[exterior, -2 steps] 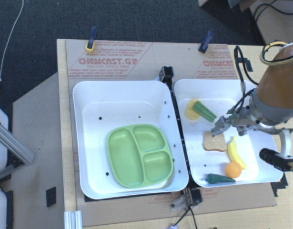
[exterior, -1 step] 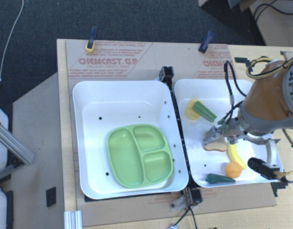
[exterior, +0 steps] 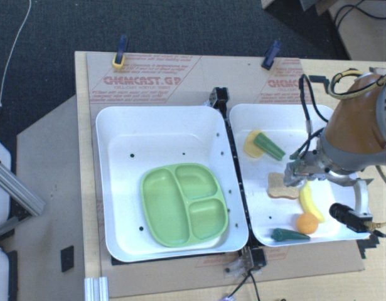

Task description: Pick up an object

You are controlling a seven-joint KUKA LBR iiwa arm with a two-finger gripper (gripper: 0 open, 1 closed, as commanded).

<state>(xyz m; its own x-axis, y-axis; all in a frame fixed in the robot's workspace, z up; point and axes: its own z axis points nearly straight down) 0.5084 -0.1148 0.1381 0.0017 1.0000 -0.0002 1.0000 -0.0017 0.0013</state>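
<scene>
Gripper (exterior: 294, 175) low over tan slice (exterior: 282, 187), banana (exterior: 309, 202) just beside, presumably lining up a grasp; finger state: cannot tell.

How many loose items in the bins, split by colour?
Green: 3, the divided plate in the left bin, a block and a dark green piece in the right bin
Yellow: 2, a round piece and a banana
Orange: 1, a ball
Tan: 1, a flat piece
Total: 7
</scene>
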